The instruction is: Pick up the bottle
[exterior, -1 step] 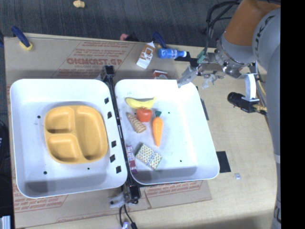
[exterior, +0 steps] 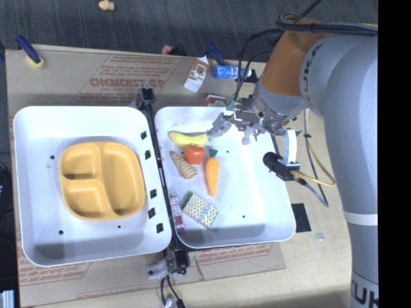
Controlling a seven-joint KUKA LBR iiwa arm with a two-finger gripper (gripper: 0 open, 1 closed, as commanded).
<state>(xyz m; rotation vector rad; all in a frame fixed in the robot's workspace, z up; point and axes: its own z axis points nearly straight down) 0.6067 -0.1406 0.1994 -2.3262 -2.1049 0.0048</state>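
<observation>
Arm (exterior: 347, 108) cut off at right, bottom edges; tool fingers indistinct.

Two shallow white bins are sitting side by side on a cardboard-covered bench (exterior: 128, 76); the left bin (exterior: 32, 191) is holding a yellow divided plate (exterior: 101, 178), while the right bin (exterior: 270, 217) is holding a banana (exterior: 187, 137), a tomato (exterior: 194, 154), a carrot (exterior: 212, 175), a ridged tan cone (exterior: 184, 165) and a patterned packet (exterior: 200, 210). A grey arm (exterior: 347, 95) with an orange band (exterior: 289, 59) is reaching in from the right; its gripper (exterior: 221, 126) is hanging over the right bin's far edge, just beside the banana's right end, holding nothing visible.
</observation>
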